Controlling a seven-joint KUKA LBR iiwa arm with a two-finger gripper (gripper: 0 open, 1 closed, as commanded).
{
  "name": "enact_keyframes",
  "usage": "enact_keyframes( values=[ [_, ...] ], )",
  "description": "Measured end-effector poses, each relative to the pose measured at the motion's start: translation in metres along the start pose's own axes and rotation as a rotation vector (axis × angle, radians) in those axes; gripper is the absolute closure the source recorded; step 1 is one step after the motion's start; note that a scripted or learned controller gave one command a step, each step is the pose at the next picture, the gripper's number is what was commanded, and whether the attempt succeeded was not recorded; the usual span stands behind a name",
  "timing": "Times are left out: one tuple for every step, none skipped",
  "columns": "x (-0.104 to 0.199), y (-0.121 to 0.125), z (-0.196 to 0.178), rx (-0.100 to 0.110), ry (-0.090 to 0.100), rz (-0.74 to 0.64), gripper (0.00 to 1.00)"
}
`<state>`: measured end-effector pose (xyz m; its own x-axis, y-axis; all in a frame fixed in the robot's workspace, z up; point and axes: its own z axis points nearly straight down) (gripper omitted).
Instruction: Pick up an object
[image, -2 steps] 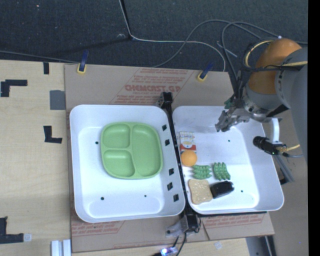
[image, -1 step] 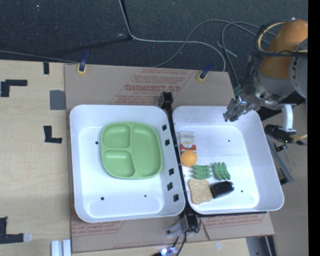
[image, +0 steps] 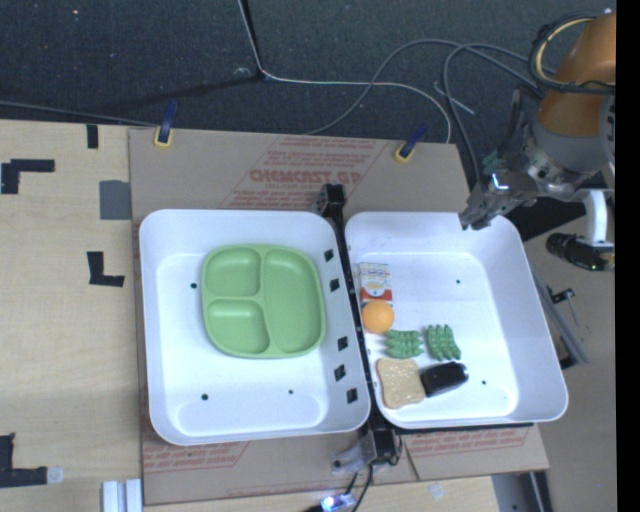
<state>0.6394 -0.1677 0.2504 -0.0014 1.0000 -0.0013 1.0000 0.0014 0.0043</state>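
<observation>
Two white bins sit side by side on my surface. My hand (image: 478, 212) hovers over the right bin's (image: 500, 262) far right corner; whether it's clenched, I cannot tell. An orange (image: 377, 317) lies against that bin's left wall, untouched.

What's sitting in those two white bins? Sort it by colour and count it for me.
Green: 3, namely the divided plate in the left bin, and a leafy piece and another leafy piece in the right bin
Orange: 1, the ball
Tan: 1, the bread slice
Black: 1, the block
White and red: 1, the packet
Total: 7
</observation>
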Motion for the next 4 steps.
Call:
enact_keyframes(
  values=[
    [0.047, -0.008, -0.003, 0.005, 0.003, -0.003, 1.0],
    [0.099, -0.024, 0.013, 0.007, 0.003, -0.003, 1.0],
    [0.158, -0.033, 0.02, 0.007, 0.003, -0.005, 1.0],
    [0.213, -0.047, 0.013, 0.007, 0.004, -0.006, 1.0]
  ],
)
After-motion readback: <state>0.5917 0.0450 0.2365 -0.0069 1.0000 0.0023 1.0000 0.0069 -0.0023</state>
